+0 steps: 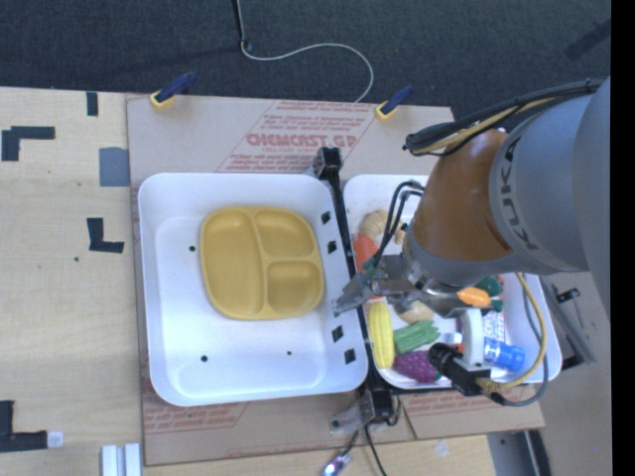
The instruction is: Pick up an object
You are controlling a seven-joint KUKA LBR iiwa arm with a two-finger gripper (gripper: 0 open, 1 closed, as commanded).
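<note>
Grey KUKA arm w/ orange band reaches in from the right, wrist hanging over the right shallow white bin [552,357]. Part of the maker's name, "KUK", reads in dark letters on the grey housing. The gripper [359,292] sits low at the bin's left side, near the black divider between the two bins; its dark fingers are too tangled w/ the wrist hardware to judge, so can't tell how far apart they are or whether anything is caught between them.

Right bin holds a heap of toy food, partly hidden under the arm:
- yellow plastic corn cob [380,333], lying lengthwise just below the gripper
- green plastic pepper-like piece [417,336], touching the corn's right side
- purple grape-like cluster [418,367] near the bin's front edge
- white tube w/ blue cap [490,346], red print on it, too small to read
- orange carrot-shaped piece [476,294] by the wrist
- pale round piece [374,224] & small red piece [366,249] at the back left.

Left shallow white bin [169,296] holds a yellow plastic tray w/ three compartments [263,262], lying flat, centre to upper part.

Both bins rest on a brown cardboard sheet [288,137] printed in red; "CHEMCAST GP" is readable, upside-down-ish slant, smaller lines not legible.
</note>
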